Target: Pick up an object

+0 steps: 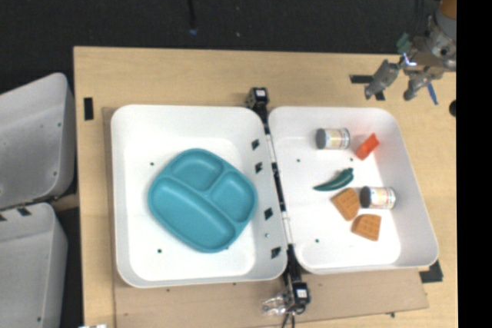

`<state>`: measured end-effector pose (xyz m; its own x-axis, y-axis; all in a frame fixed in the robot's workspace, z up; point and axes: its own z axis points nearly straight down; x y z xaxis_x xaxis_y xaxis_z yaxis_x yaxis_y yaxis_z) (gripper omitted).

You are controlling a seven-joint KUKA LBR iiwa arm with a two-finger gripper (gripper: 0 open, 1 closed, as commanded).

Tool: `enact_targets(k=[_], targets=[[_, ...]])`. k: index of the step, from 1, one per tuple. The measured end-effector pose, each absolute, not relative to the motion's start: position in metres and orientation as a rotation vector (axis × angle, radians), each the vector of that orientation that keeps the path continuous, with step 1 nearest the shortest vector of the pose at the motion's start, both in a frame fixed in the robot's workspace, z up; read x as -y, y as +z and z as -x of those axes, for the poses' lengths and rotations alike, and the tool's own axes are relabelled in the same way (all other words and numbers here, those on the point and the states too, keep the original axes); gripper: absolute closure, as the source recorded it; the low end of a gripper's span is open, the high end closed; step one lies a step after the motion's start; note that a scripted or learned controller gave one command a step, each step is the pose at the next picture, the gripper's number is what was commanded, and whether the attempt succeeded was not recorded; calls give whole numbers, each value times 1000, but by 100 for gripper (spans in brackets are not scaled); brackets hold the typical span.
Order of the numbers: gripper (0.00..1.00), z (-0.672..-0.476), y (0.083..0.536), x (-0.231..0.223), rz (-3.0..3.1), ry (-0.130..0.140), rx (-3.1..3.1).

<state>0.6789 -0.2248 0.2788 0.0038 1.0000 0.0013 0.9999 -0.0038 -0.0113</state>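
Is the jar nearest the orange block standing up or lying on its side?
On its side. The jar lies lengthwise on the right bin floor, its side wall facing the camera, beside the orange block.

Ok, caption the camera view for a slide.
Tool above the right bin, teal tray in the left.

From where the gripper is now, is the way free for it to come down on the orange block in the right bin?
Probably yes. The gripper hangs over the bench just beyond the right bin, and the orange block lies near that far edge with nothing on top. The small jar beside it leaves a gap.
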Motion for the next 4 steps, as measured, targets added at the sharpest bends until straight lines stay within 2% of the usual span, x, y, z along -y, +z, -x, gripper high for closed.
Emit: enact_targets(k=[1,2,4], targets=[[0,-681,288,224,2225,0,2223],[0,-674,227,227,2222,5,2219],[0,-673,143,227,2223,4,2222]])
